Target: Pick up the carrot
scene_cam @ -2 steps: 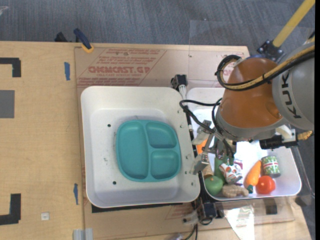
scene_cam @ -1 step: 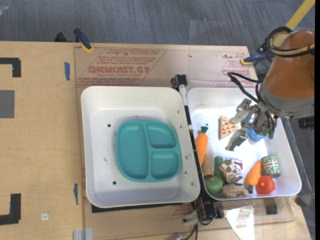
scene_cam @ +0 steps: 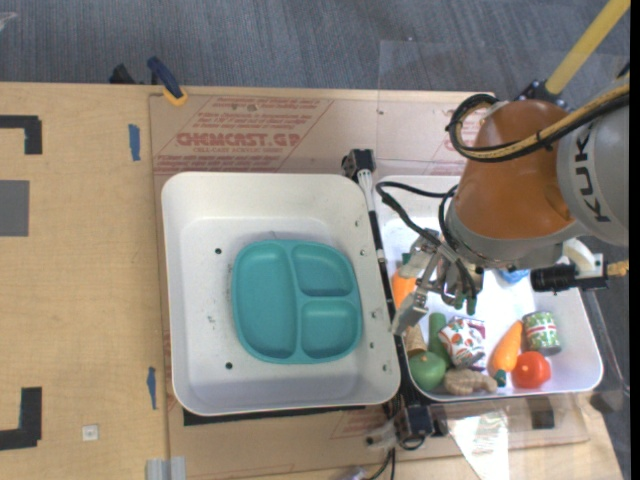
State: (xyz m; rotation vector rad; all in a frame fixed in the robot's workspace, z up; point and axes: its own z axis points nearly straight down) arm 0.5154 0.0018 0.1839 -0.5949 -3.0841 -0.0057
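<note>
The tapered orange carrot [scene_cam: 506, 346] lies aslant in the right-hand shallow white bin [scene_cam: 585, 340], between a small red-and-white printed packet [scene_cam: 462, 340] and a red tomato [scene_cam: 531, 369], below a green-labelled tin [scene_cam: 541, 330]. The approach step is judged to be in hand: the two-finger metal gripper [scene_cam: 428, 290] hangs near the bin's left wall, to the left of the carrot and apart from it. Whether it is open cannot be told. A shift rightward over the carrot is called for before descent.
</note>
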